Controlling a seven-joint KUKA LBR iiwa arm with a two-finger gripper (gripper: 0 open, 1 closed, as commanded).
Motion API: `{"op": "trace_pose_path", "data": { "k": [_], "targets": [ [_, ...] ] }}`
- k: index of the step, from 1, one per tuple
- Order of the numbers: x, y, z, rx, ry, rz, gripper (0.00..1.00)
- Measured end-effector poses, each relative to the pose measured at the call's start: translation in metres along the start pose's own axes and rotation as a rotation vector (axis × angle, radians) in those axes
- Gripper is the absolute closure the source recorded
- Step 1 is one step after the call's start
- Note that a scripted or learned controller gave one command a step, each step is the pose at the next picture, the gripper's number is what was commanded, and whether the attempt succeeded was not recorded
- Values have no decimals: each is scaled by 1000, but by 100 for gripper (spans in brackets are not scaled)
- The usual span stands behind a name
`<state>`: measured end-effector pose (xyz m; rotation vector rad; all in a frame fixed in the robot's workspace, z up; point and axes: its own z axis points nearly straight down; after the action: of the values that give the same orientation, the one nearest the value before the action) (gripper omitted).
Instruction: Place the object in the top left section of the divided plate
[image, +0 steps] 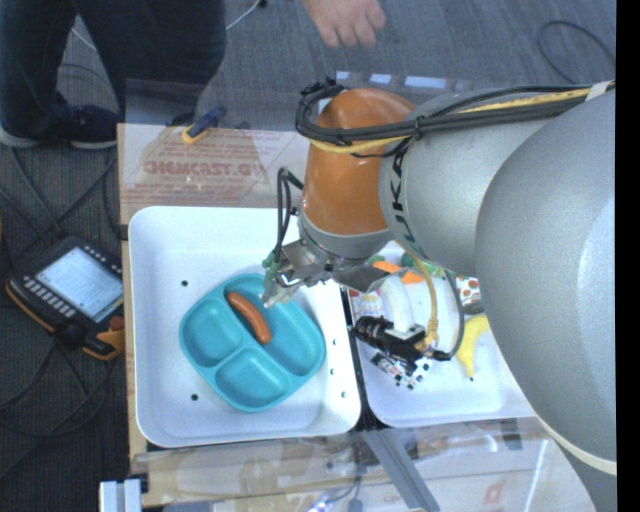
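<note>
Grey carpet surrounds the bench (200, 170) — two white bins (160, 260), teal divided plate (250, 385); jaws' state — cannot tell.

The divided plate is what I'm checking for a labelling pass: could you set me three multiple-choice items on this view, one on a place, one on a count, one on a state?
1. Where does the blue divided plate sit?
A. In the left white bin
B. In the right white bin
C. On the cardboard behind the bins

2. How many sections does the plate have?
A. Two
B. Three
C. Five

3. How does the toy sausage lie?
A. Standing upright in the right bin
B. Lying in the plate at its upper part, by the gripper
C. Lying on the floor beside the tablet

Key: 1 A, the plate rests on the floor of the left white bin. 2 B, ridges split it into three wells. 3 B, the orange-brown sausage lies slanted inside the plate just below the gripper.
</note>
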<state>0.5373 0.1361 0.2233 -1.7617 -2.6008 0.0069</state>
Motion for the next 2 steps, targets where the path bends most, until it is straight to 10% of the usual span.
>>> {"op": "trace_pose_path", "data": {
  "k": [2],
  "targets": [
    [-25, -34, -6, 2, -2, 531, 100]
  ]
}}
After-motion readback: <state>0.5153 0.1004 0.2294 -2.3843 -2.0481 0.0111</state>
